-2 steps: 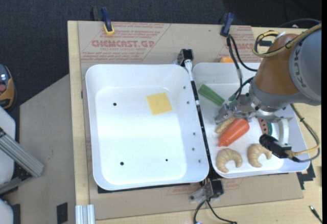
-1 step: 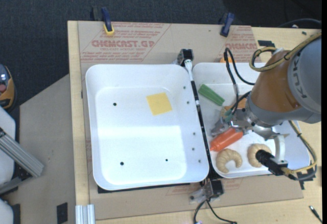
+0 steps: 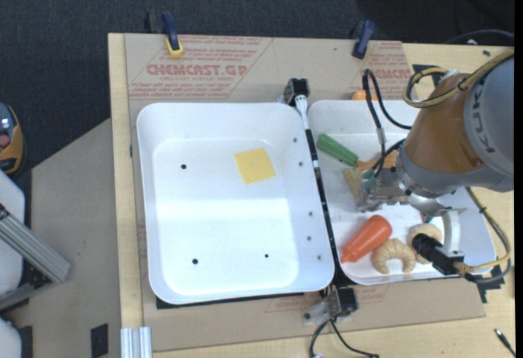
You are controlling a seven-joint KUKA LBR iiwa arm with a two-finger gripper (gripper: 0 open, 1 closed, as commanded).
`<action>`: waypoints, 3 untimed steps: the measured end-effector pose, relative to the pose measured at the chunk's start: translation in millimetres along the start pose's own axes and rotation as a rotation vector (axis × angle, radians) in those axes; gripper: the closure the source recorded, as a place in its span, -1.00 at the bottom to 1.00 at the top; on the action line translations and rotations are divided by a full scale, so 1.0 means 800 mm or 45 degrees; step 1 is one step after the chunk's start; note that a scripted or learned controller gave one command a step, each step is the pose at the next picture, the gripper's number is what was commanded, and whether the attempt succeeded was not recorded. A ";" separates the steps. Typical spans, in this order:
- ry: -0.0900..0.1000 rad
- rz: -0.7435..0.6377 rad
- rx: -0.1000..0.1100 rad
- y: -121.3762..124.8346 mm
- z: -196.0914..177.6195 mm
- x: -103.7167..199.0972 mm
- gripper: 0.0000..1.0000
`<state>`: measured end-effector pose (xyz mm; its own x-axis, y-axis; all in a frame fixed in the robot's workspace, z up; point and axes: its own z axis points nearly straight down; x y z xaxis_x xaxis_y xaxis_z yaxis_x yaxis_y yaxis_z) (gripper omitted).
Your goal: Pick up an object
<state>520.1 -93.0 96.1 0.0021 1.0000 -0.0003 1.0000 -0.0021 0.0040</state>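
From the overhead camera, the bench [image 3: 204,62] carries two shallow white bins side by side. The left bin [image 3: 163,185] holds a flat yellow square [image 3: 255,166], lying a little toward twelve o'clock from that bin's centre, well apart from everything else.

The right bin [image 3: 343,115] holds the clutter. A green stick-shaped piece [image 3: 337,149] lies toward ten o'clock in it, tilted. An orange carrot-like piece [image 3: 367,238] rests toward seven o'clock, its narrow end pointing at the bin's near left corner. Just beside it, at its four o'clock, sits a tan croissant-shaped piece [image 3: 395,255], touching or nearly touching the carrot. A tan item [image 3: 355,179] lies near the bin's centre, partly hidden by the wrist.

The arm [image 3: 458,136] comes in from three o'clock, its orange band over the right bin. The jaws [image 3: 374,194] are low near the bin's centre, between the green piece and the carrot; whether they are spread or pressed together cannot be told here, and nothing is visibly pinched.
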 end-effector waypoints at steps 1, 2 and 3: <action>0.000 0.000 0.001 0.000 0.001 0.000 -1.00; -0.002 -0.005 -0.002 0.082 0.015 -0.014 -1.00; -0.002 -0.003 0.001 0.079 0.001 -0.014 1.00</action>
<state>583.1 -104.2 95.4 -0.0003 1.0000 -0.0017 1.0000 0.0003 0.0031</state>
